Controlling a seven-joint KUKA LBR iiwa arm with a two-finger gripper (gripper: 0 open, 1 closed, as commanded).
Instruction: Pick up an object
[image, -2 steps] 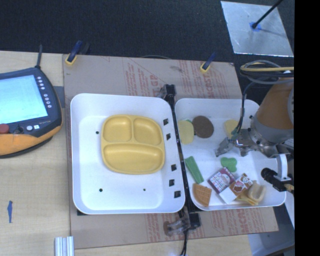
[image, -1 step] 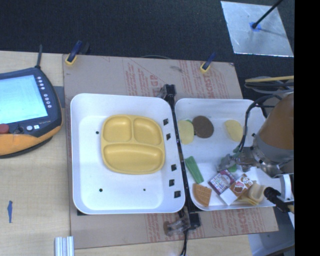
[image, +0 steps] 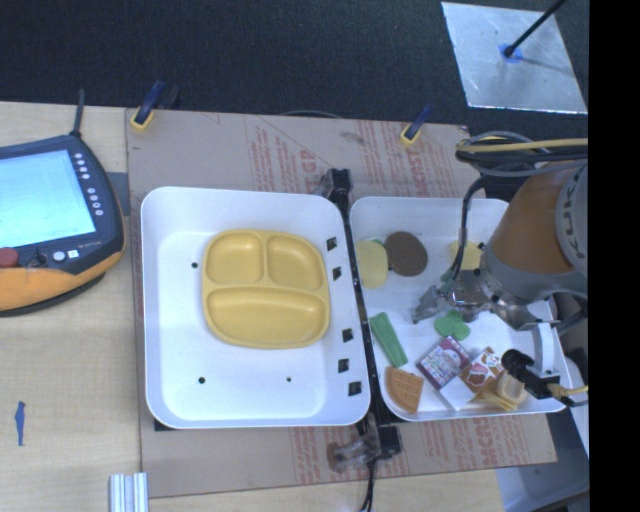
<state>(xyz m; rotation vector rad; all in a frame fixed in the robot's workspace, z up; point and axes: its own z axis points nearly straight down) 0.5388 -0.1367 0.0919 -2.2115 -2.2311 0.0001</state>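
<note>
The gripper (image: 443, 303), its grasp seemingly unreadable, hovers just above the green piece (image: 452, 326).

Dark carpet floor (image: 250, 50), wooden bench (image: 60, 400), cardboard sheet (image: 300, 150), grey floor patch (image: 510, 55)

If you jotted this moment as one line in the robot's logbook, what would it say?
arm: over right bin | gripper: low by green piece, nothing seen held | left bin: yellow tray | pick: not yet done
</note>
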